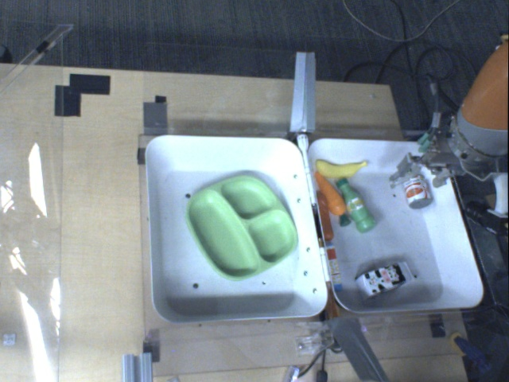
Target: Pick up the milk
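The left white bin point(163, 237) holds a green divided plate point(242, 226) at its middle. Right of that bin, in the right white bin point(465, 273), a yellow banana point(340, 167) lies nearest the divider, at the far side. Just nearer than it, an orange carrot point(332, 197) touches a green bottle point(355, 207). A small can point(417, 192) sits well right of them.

bins point(171, 293): smooth white plastic | bench point(95, 213): pale matt wood | green tray point(242, 225): glossy plastic
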`<state>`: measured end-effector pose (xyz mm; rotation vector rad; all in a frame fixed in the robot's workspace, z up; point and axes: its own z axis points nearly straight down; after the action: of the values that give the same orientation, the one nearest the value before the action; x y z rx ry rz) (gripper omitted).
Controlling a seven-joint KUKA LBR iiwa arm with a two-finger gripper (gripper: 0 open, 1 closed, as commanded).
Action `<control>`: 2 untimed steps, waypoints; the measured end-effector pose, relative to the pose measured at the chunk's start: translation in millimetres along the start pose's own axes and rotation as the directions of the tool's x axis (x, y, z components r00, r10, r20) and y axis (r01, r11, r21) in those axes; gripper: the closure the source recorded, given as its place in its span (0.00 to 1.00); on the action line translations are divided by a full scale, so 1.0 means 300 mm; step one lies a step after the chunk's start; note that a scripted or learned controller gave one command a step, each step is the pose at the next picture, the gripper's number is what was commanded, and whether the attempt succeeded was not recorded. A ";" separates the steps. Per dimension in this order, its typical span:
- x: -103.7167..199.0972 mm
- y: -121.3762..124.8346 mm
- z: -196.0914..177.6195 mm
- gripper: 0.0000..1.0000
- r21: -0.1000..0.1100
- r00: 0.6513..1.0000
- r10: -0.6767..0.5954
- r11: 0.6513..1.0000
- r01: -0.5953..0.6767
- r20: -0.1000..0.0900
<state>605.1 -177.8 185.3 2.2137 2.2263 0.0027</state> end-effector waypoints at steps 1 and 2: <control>0.163 -0.243 0.278 0.00 -0.003 0.998 0.060 0.998 -0.061 0.000; 0.206 -0.209 0.321 0.00 -0.009 0.972 -0.235 0.972 0.235 0.004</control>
<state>542.2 -116.3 88.9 1.9294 2.4653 0.0086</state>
